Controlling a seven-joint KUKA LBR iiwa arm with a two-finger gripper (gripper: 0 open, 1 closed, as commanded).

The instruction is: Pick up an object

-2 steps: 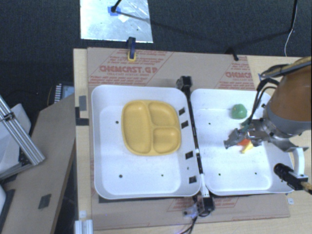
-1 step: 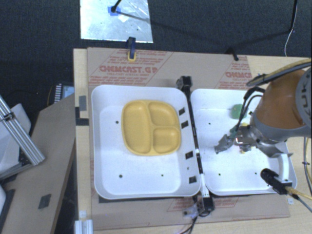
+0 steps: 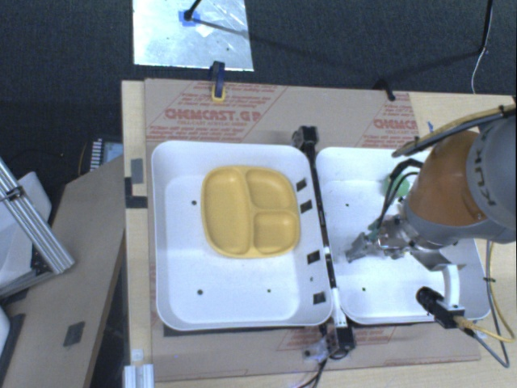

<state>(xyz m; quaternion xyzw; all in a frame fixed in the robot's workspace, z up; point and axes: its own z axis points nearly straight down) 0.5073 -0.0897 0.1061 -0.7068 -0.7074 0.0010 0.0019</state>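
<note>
At far left an aluminium rail [image 3: 32, 225] slants beside the counter [image 3: 133, 120]. The left bin [image 3: 174, 297] holds a yellow tray [image 3: 249, 211] with three compartments, one long one on its left side and two smaller ones on its right. The tray lies flat near the bin's middle, a little toward the far wall, its long axis running roughly from the far side to the near side and turned slightly clockwise. Behind the bins, brown cardboard [image 3: 266, 107] shows red print reading "CHEMCAST GP", repeated partly at right. Farther back a foil sheet [image 3: 194, 23] lies on dark carpet, with a yellow clamp [image 3: 218, 83] at the cardboard's edge. A black divider [image 3: 315, 217] separates the bins. In the right bin [image 3: 355, 176] the jaws [image 3: 359, 249] hang low over the white floor, well apart from the tray; whether they are open or closed I cannot tell. The arm [image 3: 460, 192] enters from the right.
</note>
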